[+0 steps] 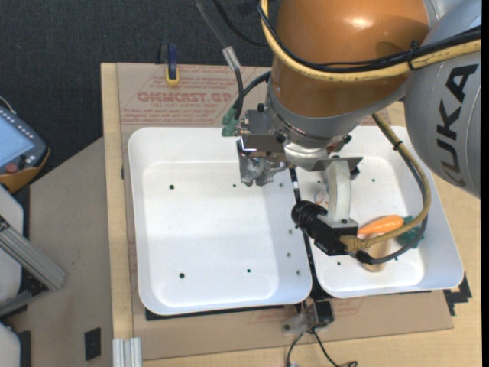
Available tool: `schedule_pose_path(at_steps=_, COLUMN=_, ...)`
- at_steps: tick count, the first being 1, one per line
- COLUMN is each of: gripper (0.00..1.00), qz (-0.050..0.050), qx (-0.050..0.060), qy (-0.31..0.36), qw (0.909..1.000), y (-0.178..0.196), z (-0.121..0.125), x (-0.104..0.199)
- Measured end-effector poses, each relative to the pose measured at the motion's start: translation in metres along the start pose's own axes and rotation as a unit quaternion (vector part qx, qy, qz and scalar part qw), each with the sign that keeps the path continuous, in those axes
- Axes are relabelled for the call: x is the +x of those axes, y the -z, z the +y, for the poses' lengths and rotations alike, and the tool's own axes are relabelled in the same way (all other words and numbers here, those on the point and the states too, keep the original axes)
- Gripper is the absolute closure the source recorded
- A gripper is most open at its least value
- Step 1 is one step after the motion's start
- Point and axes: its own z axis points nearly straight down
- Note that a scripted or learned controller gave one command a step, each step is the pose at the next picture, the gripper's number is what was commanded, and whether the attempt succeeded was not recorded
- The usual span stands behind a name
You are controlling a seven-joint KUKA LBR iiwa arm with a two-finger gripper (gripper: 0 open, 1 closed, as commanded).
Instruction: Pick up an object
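My gripper [257,171] hangs low over the left bin [153,205], close to that bin's right wall and toward its far side. The big orange-banded wrist hides much of what lies behind it. Nothing shows between or under the gripper's tips. An orange carrot-shaped object [380,225] with a green end lies in the right bin [428,270], near its front right, well to the right of the gripper. A small pale pinkish thing [321,199] peeks out near the right bin's left wall, mostly hidden by the robot's bracket.
The two white bins sit side by side on a brown board [191,86] with red lettering. A blue and yellow clamp [173,61] stands at the board's far edge. A dark device [15,140] lies off the bench at left.
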Motion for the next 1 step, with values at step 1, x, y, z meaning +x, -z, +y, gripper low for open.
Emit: schedule_pose_path(at_steps=1, gripper=1.00, qz=-0.001, qx=0.002, qy=0.001, qw=1.0000, y=-0.1394, z=0.0018, x=0.0109)
